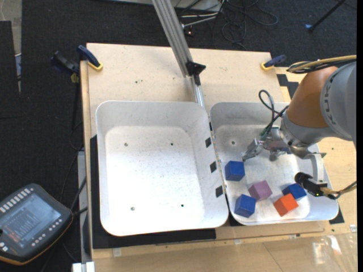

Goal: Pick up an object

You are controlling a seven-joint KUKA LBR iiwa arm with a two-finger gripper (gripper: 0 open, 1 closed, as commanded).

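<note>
**Over the right bin: gripper poised above scattered cubes**

Across the middle of the frame lies the wooden bench [147,67], bearing two shallow white bins side by side. Left bin [113,152] occupies the centre-left; right bin [227,118] sits at centre-right and holds every loose object. From the right edge the grey arm [334,101], with its orange band, reaches over the right bin and covers part of that bin's upper right area. A slanted metal pole [170,24] runs from the top of the frame down to the seam between the bins.

Gripper [256,149] hangs at the arm's lower left, its tips pointing toward the left of the frame. Nothing is seen between the tips, so it carries no object; whether the fingers are spread or closed is too small to make out.

Candidate objects, by nearness: a blue cube [235,170] lies just below and slightly left of the gripper and is judged the closest target. Further toward the lower right sit a purple cube [260,190], a second blue cube [245,205], an orange cube [285,204] and a third blue cube [295,191] touching the orange one. The cubes have no evident long axis.

A black fitting [306,181] on the arm's cabling overlaps the third blue cube's upper edge, partly hiding it.
</note>
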